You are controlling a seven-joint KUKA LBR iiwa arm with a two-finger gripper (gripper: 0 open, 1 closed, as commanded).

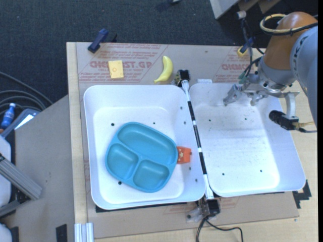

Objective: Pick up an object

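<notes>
My gripper [241,99] hangs over the far end of the right bin [252,155], its fingers [228,98] spread open with nothing between them. In the left bin [96,110] lies a blue divided plate [141,156]. A small orange object [183,155] rests against the plate's right edge, close to the wall between the bins. The gripper is well to the right of both and further back.
On the bench behind the left bin lie a yellow banana [164,69], a yellow square card [116,70] and a blue clip [98,40]. A black bar [194,130] runs along the seam between the bins. Cables lie on the floor at the left.
</notes>
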